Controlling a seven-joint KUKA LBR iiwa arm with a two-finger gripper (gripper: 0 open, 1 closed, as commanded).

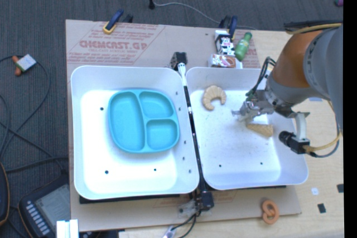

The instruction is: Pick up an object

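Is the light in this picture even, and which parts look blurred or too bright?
In the camera view the light is soft and fairly even; the left bin shows a bright patch around the blue tray, with faint shadows at the walls. The gripper and nearby toast piece look slightly soft, while the croissant is clearer.

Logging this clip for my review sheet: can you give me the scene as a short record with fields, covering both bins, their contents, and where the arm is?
left bin: shallow white bin holding a light blue three-compartment plastic plate
right bin: shallow white bin holding a tan croissant-shaped toy pastry and a tan wedge-shaped toy bread piece
arm: grey arm with orange band, reaching in from the right
end effector: low over the right bin, just up and left of the wedge
outside bins: small orange pretzel-shaped toy on the bench in front of the right bin
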